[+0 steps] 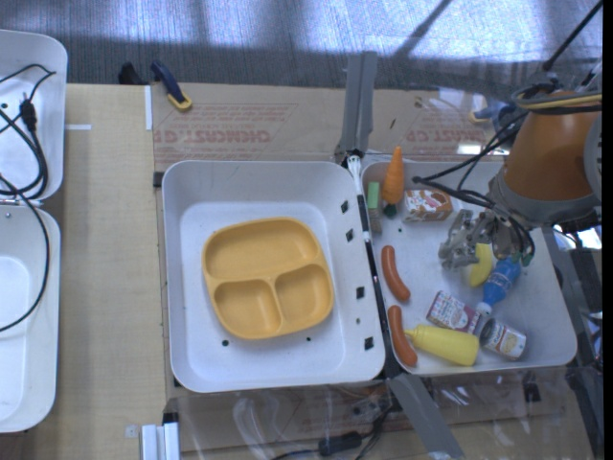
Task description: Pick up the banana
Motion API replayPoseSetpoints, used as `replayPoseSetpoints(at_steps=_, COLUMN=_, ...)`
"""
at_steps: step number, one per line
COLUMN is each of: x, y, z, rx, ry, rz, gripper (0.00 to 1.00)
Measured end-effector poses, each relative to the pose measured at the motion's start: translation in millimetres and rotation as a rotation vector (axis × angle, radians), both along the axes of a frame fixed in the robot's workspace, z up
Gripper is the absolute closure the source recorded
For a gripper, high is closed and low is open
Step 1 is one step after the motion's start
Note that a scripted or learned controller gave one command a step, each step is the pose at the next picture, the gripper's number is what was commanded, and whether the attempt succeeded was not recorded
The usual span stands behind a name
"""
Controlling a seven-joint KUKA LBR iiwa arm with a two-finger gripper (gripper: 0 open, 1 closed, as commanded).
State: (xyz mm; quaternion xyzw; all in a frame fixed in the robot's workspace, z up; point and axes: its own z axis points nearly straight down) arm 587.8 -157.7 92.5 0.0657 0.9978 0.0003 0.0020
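- Left bin point(182, 286): holds a yellow divided plate point(268, 278) near its centre.
- Right bin point(546, 338): the arm point(551, 156) reaches in from about 2 o'clock.
- Gripper point(466, 242): low at the bin's centre; I cannot tell how it is set.
- Mustard bottle point(446, 344): at 6 o'clock.
- Two sausages point(395, 273): along the 9 o'clock wall.
- Carrot point(394, 175): at 11 o'clock.
- Blue bottle point(500, 281): at 4 o'clock of the gripper.
- Banana point(479, 268): just beside the gripper, at its 5 o'clock, touching the blue bottle.
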Motion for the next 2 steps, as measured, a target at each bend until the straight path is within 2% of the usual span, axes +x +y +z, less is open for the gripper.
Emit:
replayPoseSetpoints(at_steps=1, x=40.2, y=-20.1, z=1.1, rx=-0.002, ry=-0.003, rz=0.292, gripper=0.00)
replayPoseSetpoints(at_steps=2, x=60.8, y=-6.8, z=1.0, rx=-0.002, ry=-0.003, rz=0.378, gripper=0.00)
